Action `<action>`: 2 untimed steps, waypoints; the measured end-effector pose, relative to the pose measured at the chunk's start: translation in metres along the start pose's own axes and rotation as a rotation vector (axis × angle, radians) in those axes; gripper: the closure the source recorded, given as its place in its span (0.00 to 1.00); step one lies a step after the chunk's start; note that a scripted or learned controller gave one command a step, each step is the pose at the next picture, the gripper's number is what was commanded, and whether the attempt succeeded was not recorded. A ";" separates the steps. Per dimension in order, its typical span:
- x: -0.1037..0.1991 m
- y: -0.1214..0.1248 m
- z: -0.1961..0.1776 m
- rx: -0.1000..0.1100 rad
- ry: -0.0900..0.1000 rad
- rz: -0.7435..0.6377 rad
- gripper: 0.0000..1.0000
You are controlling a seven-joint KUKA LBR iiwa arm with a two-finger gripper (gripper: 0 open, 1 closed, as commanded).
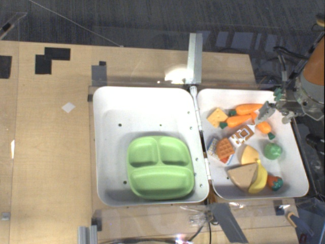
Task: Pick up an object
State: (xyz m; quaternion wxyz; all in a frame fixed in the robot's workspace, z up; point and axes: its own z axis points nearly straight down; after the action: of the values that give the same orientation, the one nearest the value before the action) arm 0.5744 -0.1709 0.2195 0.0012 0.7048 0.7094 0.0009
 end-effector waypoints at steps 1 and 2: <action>-0.032 0.035 0.123 -0.004 -0.001 0.092 0.00; -0.030 0.038 0.111 -0.009 -0.002 0.087 1.00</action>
State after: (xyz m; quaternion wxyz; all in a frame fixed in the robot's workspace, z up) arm 0.6125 -0.2011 0.1090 0.0052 0.7348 0.6782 0.0037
